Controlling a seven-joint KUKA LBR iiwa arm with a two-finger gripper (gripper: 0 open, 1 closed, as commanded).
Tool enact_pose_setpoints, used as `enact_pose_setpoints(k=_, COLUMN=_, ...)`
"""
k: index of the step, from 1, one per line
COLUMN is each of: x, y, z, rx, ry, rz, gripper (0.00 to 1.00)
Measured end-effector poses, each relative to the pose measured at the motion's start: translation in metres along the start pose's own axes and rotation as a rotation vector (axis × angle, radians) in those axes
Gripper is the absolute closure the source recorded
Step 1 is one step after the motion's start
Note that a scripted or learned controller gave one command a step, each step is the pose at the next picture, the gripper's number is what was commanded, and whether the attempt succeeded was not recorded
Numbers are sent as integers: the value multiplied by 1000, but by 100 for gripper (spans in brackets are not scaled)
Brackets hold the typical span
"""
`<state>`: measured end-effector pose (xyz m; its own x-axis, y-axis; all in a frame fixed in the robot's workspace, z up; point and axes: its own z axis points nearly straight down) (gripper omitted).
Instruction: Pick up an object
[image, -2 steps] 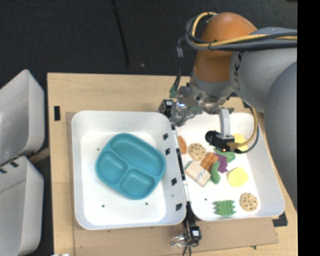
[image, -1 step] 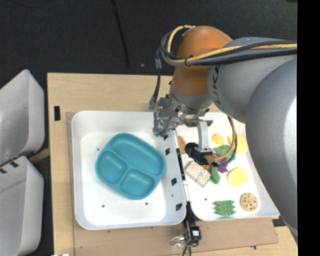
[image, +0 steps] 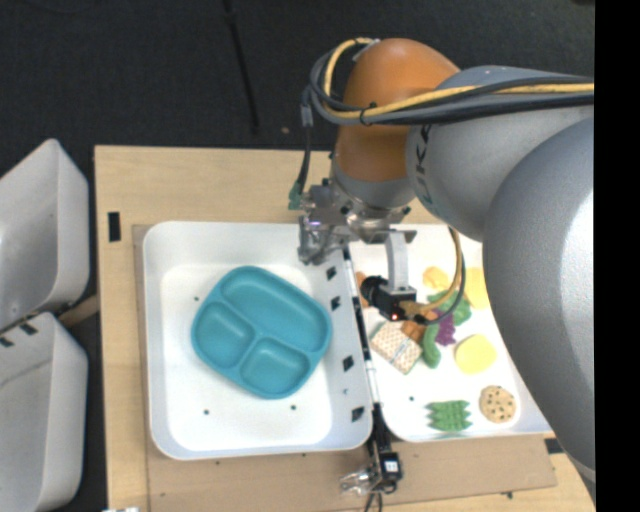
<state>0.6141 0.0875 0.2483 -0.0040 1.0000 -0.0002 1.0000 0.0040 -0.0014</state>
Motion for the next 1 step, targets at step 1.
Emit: enact_pose_setpoints(k=1, x=-12, y=8, z=13, rx=1, ry=-2, rz=5, gripper=100)
